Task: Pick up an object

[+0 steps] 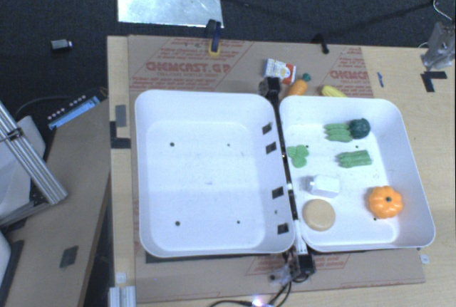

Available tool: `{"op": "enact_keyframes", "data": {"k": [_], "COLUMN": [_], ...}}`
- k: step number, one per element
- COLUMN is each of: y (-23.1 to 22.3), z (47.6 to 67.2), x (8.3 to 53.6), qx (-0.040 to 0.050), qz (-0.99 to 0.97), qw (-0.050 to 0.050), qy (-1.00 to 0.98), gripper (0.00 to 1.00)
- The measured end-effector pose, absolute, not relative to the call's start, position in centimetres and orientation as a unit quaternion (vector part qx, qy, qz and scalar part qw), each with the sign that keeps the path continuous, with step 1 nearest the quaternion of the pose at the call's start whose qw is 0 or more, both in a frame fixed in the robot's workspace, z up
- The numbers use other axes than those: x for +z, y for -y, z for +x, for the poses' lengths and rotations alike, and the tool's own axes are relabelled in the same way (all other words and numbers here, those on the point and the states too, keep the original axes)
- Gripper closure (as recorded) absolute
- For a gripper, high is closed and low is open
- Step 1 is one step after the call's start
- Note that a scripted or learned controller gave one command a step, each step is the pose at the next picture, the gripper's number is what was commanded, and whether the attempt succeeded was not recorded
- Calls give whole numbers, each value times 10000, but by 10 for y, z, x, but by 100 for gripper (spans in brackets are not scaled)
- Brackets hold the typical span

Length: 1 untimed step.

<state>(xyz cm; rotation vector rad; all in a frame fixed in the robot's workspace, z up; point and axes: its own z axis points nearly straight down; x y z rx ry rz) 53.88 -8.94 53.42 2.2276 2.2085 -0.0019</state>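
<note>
From my station I'd call the main risk a slip or a miss: I see no gripper over the bins, so I can't tell whether its fingers are apart or together. All candidates sit in the right bin (410, 149). The orange pumpkin (385, 201) at about four o'clock is round, glossy and ribbed, so I judge it likely to roll out of a pinch. The tan disc (319, 214) at six lies flat and low, with the white block (325, 186) just beside it. Bumpy green pieces (353, 159) and a dark broccoli (360, 127) cluster toward one o'clock. The left bin (142, 177) is smooth plastic.
</note>
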Motion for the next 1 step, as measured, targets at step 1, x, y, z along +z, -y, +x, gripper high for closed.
{"op": "enact_keyframes", "data": {"k": [1], "y": [72], "z": [502], "x": [536], "qx": [12], "qz": [7057], "qw": [12], "qy": [-7085], "gripper": [100]}}
